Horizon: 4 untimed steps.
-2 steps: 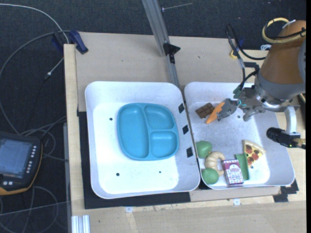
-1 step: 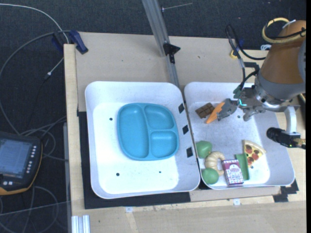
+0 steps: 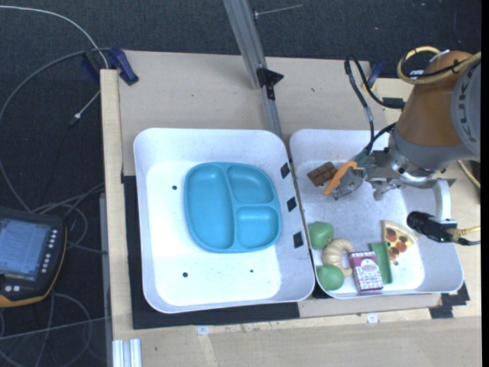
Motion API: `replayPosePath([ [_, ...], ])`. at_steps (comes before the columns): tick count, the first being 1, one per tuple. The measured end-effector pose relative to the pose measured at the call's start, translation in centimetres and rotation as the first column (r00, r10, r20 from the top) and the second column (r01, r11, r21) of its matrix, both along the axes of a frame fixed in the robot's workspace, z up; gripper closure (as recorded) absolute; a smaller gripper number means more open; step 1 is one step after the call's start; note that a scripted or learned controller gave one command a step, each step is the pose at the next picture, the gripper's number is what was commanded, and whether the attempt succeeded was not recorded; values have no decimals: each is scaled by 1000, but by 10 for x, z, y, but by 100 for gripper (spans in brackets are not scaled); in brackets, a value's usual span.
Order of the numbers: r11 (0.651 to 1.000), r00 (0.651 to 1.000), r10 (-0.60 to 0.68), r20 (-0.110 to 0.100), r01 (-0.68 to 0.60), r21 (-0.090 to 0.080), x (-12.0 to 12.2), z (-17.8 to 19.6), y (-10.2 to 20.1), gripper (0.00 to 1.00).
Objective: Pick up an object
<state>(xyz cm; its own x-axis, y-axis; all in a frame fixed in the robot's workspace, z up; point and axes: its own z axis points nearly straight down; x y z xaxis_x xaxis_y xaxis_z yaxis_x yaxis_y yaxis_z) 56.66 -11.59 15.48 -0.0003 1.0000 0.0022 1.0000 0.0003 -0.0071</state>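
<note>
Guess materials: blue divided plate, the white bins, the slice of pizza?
Blue divided plate: likely moulded plastic, matte, uniform colour with soft rounded dividers. White bins: probably thin plastic, smooth, faintly speckled, rounded corners. Slice of pizza: looks like a toy, plastic or rubber; flat printed-looking toppings, too small to be sure.

A blue three-compartment plastic tray lies in the middle of the left shallow white bin. A blue clamp grips the surface's far left corner. Beyond the surface's left edge, a handheld control pendant with a dark screen rests on the dark floor, with thin white cables trailing nearby.
</note>
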Motion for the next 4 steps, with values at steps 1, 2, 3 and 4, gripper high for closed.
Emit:
replayPosePath([
  [1, 1000, 1000, 0, -1, 0, 0, 6, -48, -4, 0],
  [2, 1000, 1000, 0, 2, 0, 0, 6, -63, -4, 0],
  [3, 1000, 1000, 1, 6, -1, 0, 7, -51, -3, 100],
  [4, 1000, 1000, -1, 13, 1, -4, 2, 1, -11, 100],
])
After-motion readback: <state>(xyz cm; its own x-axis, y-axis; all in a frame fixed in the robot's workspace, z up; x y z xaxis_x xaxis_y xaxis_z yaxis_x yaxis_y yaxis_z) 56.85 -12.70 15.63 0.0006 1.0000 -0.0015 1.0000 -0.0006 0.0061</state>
